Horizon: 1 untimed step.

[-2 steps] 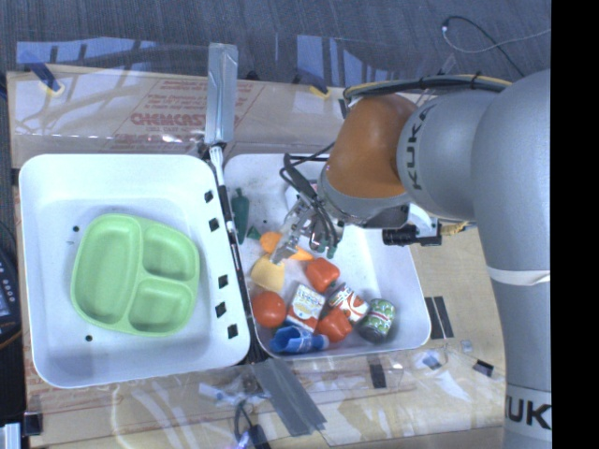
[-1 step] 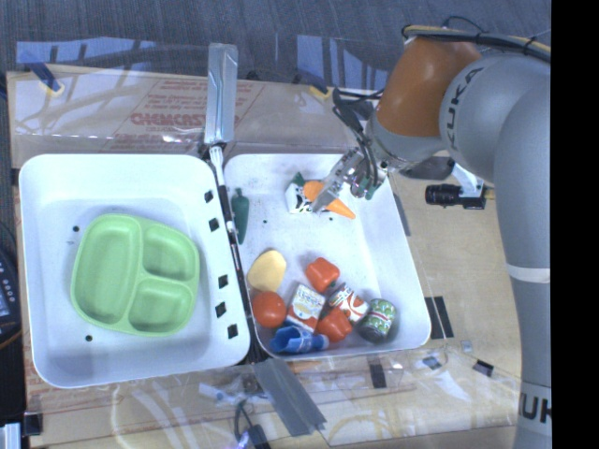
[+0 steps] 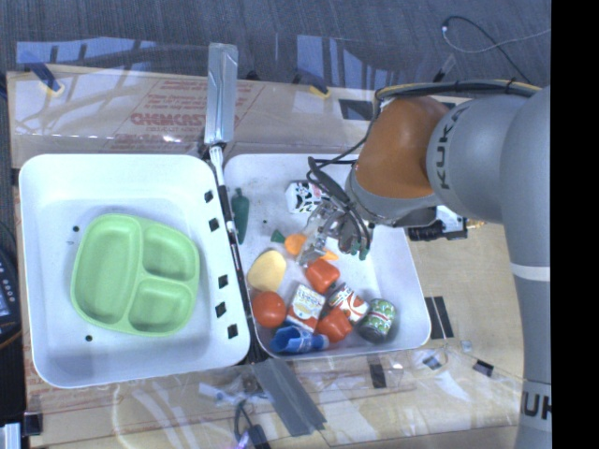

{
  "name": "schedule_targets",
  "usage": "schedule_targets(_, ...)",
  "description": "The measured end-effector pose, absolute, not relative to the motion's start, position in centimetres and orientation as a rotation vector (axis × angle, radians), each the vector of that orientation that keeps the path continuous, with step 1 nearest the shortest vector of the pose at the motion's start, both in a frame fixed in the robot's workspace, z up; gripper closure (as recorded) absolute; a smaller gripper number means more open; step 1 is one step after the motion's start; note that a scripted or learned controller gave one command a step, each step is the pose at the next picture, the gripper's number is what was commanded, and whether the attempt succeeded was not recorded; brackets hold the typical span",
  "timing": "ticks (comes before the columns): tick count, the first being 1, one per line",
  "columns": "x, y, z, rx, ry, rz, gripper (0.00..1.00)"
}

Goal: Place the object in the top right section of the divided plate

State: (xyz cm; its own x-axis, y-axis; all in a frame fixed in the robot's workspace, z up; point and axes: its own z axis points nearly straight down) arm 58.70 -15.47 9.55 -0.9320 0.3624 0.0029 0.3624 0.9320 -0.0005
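The green divided plate [image 3: 136, 272] lies in the left bin [image 3: 47, 185], with one long section on its left and two smaller sections on its right. All three sections hold nothing. My gripper [image 3: 329, 238] hangs low over the right bin [image 3: 412, 279], just above a small orange piece [image 3: 296, 244] and an orange-red toy [image 3: 322, 274]. Nothing is visibly held in it. The arm's orange band [image 3: 398, 152] hides the bin's back right part.
The right bin holds several toys: a yellow fruit [image 3: 268, 269], a red tomato [image 3: 268, 309], a small carton [image 3: 306, 302], a blue piece [image 3: 295, 342], a red-and-white can [image 3: 346, 302], a green can [image 3: 379, 318], a dark green vegetable [image 3: 241, 215] and a black-and-white item [image 3: 301, 196].
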Motion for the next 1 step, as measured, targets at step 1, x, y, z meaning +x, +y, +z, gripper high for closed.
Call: schedule_targets(1,54.21,-14.45,13.30,0.151,-3.139,0.000,1.00)
